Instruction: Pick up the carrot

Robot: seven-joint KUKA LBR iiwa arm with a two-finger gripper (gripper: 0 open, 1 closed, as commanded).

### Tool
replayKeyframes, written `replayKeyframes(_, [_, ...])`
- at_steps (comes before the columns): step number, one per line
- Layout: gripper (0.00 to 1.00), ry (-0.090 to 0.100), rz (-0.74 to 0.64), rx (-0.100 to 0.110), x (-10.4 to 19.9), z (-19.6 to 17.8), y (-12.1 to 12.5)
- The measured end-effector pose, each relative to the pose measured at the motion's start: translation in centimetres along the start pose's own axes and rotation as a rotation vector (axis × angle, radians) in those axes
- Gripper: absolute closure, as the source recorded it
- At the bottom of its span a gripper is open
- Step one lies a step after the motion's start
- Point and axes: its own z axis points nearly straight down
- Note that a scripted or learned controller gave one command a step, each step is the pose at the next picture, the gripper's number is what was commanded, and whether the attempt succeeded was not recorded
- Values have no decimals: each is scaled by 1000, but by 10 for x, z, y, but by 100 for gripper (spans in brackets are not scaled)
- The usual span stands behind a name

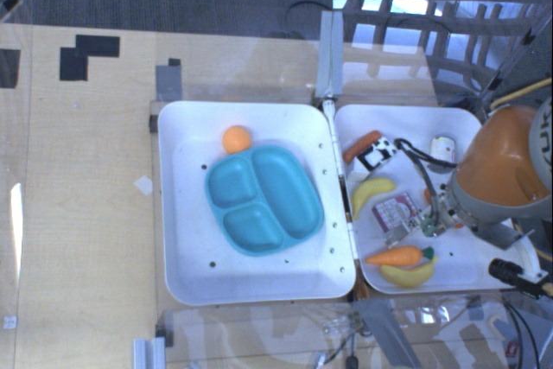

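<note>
The carrot [396, 256] is orange with a green top and lies on its side near the front wall of the right bin [462, 270]. It rests against a yellow banana [409, 274] just in front of it. My gripper [429, 219] hangs under the orange-banded wrist [505, 160], slightly behind and to the right of the carrot's green end, with a small gap between them. Nothing of the carrot is covered by the arm.
The right bin also holds a second banana [372, 189], a pink-and-white packet [393, 211], a red sausage [360, 145], a black-and-white item [378, 155] and a white object [442, 148]. In the left bin sit a blue divided plate [263, 199] and an orange ball [237, 139].
</note>
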Motion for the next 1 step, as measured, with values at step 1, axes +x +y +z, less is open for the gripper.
replayKeyframes(1, [0, 0, -348, -1, -8, 0, -4])
